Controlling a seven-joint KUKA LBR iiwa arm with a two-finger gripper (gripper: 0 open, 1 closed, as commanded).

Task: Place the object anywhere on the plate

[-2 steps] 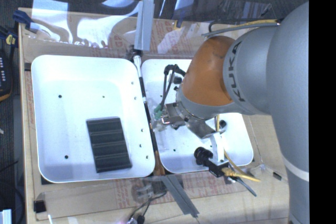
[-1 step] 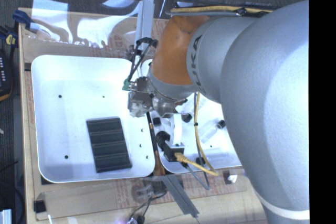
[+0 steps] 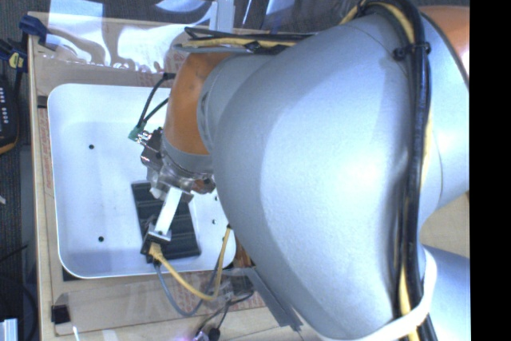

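Over white bin (image 3: 80,116), arm (image 3: 319,172); black ribbed slab (image 3: 185,234) beneath

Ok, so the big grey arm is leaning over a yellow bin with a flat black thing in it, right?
Not quite. The bin is white, not yellow. The rest is right: the camera view shows the big grey arm leaning over it, and a flat black thing lies in it.

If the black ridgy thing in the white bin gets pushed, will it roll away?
Probably not: the black ridged thing looks flat and lies low in the white bin, so it should slide rather than roll. Its ridges may make it less slippery to grab.
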